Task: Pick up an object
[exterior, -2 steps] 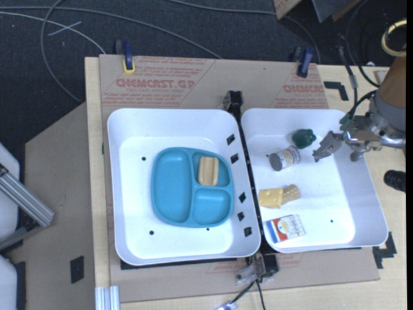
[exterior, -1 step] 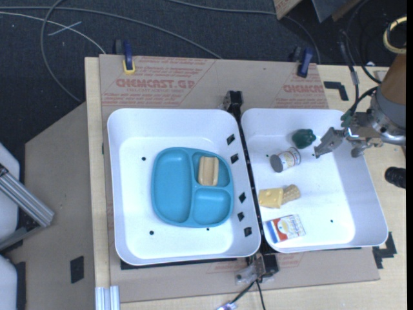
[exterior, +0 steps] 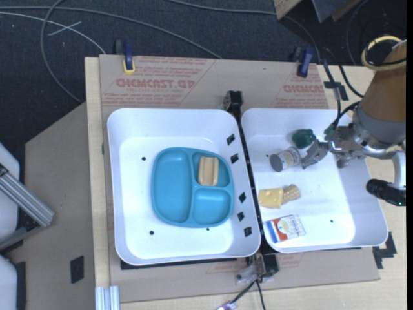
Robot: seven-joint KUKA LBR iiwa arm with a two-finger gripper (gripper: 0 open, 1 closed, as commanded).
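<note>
My jaws (exterior: 321, 152) hung spread and empty over the right bin (exterior: 361, 234), beside the grey can (exterior: 284, 159) and green object (exterior: 302, 136).

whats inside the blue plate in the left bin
A tan bread-like piece lies in the blue plate's upper right compartment. The other two compartments look bare. What's beneath the plate is covered.
</note>
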